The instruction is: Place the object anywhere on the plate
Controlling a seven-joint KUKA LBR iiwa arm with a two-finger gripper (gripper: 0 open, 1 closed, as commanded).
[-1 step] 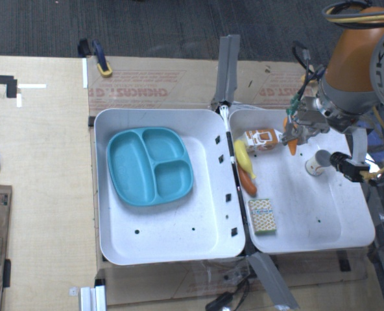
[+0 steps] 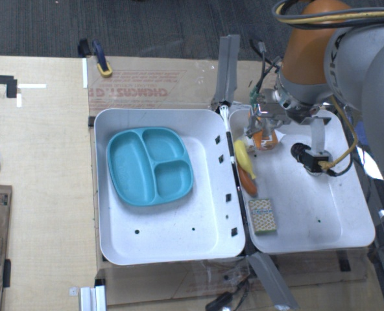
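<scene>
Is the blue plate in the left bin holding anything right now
Empty. All three compartments of the blue plate show bare blue; the banana lies in the right bin.

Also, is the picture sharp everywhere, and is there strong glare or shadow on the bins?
Camera view: even, soft lighting; the blue plate and left bin look sharp, with faint shadows. The gripper area is cluttered and slightly blurred. The right bin shows mild brightness, no harsh glare.

Dark carpet floor point(image 2: 146, 18) beyond pale wooden bench point(image 2: 36, 161).
</scene>
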